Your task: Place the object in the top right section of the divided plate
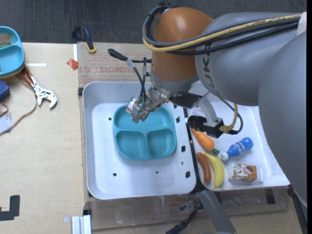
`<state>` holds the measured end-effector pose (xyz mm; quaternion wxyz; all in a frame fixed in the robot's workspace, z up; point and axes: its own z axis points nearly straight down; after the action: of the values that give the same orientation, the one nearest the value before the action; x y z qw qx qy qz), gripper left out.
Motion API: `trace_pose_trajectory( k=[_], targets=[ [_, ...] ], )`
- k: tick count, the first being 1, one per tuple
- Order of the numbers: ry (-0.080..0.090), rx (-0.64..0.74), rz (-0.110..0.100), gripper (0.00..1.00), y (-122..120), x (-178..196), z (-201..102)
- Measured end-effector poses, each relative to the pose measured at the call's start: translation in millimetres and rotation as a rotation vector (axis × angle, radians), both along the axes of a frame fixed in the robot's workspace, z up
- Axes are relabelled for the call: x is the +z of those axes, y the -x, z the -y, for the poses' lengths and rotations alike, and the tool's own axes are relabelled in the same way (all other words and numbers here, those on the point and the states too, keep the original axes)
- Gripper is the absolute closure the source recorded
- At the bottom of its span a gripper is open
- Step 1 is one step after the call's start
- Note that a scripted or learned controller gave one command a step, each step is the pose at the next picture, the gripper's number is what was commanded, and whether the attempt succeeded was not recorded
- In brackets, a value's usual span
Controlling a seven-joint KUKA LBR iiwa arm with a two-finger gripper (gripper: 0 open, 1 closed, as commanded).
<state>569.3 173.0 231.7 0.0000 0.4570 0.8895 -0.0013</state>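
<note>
The arm is built of broad, smooth grey shells with rounded edges. Above the wrist sits a glossy orange band, dome-shaped. A bundle of cables, black with one yellow strand among them, loops around the orange part and runs along the grey shell. Below the band the wrist narrows to a grey metal flange. The gripper is small, metallic and silver-grey, with thin black wires leading to it.

Pale wooden bench, dark floor
</note>
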Motion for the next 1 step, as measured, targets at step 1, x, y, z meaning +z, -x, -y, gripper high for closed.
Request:
trace_pose_trajectory(
  k=[1],
  targets=[
    [0.000,-0.012,0.001,1.00,17.5,18.3,-11.5]
  ],
)
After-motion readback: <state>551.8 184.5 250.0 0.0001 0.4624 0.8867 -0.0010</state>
